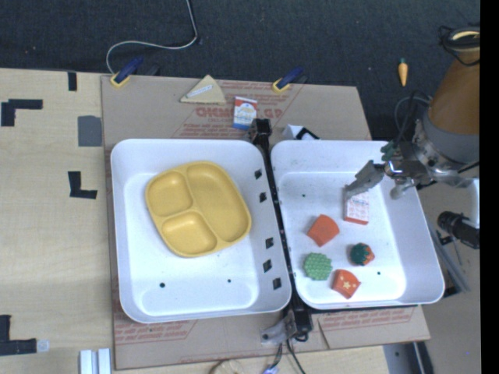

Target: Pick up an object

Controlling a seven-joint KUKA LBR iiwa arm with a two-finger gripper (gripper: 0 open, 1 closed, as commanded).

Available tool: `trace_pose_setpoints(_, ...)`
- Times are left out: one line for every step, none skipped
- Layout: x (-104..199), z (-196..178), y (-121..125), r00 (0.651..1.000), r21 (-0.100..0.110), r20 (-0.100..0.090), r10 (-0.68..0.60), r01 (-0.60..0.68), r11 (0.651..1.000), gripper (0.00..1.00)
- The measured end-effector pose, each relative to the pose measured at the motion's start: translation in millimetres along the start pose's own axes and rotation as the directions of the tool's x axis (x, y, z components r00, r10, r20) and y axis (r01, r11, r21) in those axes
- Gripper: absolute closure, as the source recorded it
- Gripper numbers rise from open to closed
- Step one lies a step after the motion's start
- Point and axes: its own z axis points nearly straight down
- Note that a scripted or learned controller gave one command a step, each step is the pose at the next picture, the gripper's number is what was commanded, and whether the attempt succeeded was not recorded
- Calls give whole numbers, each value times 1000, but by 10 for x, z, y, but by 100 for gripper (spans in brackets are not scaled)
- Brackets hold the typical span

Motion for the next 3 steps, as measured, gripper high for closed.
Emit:
trace_pose_setpoints(300,1048,71,1000,4,-2,0,0,1000,0)
trace_pose_setpoints(346,1830,74,1000,3,-1,0,0,1000,0)
trace_pose_setpoints(340,1937,440,1000,-2,-1,0,0,1000,0)
